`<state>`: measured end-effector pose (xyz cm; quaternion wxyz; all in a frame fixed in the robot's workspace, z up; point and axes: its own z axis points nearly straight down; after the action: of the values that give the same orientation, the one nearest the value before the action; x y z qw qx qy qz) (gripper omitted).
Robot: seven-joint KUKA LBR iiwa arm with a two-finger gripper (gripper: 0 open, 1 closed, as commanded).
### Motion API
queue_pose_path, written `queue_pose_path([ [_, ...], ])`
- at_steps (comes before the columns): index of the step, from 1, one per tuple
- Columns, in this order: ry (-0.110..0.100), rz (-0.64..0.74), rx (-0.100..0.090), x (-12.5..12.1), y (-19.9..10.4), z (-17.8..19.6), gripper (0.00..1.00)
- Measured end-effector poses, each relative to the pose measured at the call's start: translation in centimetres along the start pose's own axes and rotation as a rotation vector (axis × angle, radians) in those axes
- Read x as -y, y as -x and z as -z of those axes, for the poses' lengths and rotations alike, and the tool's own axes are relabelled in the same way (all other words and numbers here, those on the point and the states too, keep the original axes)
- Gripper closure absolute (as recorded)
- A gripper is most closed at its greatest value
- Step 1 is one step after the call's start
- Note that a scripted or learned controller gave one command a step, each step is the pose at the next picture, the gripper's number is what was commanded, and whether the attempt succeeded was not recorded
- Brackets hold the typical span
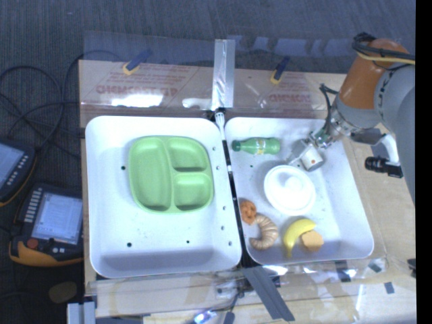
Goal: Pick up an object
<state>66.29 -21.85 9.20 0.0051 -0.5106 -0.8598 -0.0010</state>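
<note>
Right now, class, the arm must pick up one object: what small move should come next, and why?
Probably lower the gripper slightly left toward the white bowl. It hangs over the right bin just beyond the bowl's rim, with the green bottle farther left.

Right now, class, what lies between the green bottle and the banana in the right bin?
In the camera view, a white bowl sits between the green bottle and the banana.

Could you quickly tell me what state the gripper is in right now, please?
Gripper: low in the right bin, beside the white bowl; open or closed cannot be told.
</note>
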Motion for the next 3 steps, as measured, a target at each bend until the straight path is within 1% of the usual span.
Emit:
queue_pose_path([
  [1, 0.009, -0.010, 0.019, 1.2, -1.8, -0.3, 0.00],
  [2, 0.014, -0.009, 0.023, 1.0, -1.7, 0.9, 1.00],
  [3, 0.005, -0.159, 0.010, -1.6, -6.8, 7.9, 1.00],
])
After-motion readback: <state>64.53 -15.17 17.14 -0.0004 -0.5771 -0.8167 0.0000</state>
